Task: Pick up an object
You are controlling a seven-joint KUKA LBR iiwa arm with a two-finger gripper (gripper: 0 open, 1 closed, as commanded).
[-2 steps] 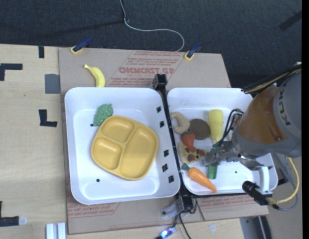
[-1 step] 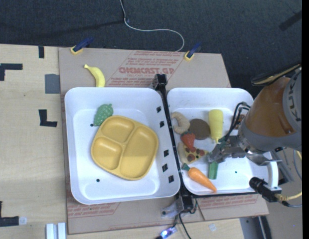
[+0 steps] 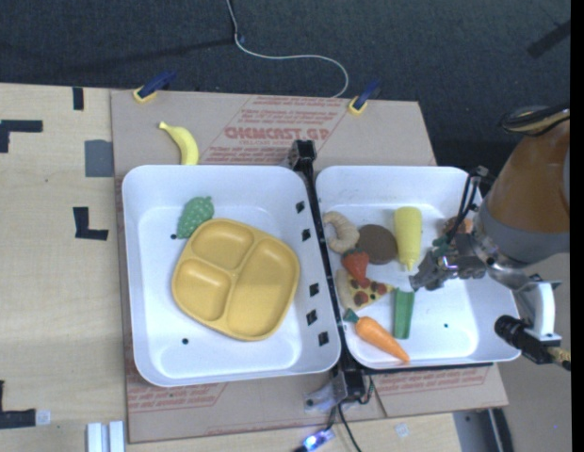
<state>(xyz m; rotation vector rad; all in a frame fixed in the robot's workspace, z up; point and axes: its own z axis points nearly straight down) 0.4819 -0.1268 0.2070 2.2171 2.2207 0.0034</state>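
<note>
Grey and orange, the arm is reaching into the right bin (image 3: 457,182) from the right, and the gripper (image 3: 427,277) is hovering just beside the yellow corn (image 3: 408,235) and above the green cucumber (image 3: 403,313); nothing is showing between its fingers, and their spread cannot be told. Judged step: approach. The next move is calling for a descent centred on one item. Also lying in this bin are a carrot (image 3: 380,338), pizza slice (image 3: 365,294) and brown disc (image 3: 376,242). The left bin (image 3: 141,252) is holding a yellow divided plate (image 3: 235,279) and green grapes (image 3: 195,216).
</note>
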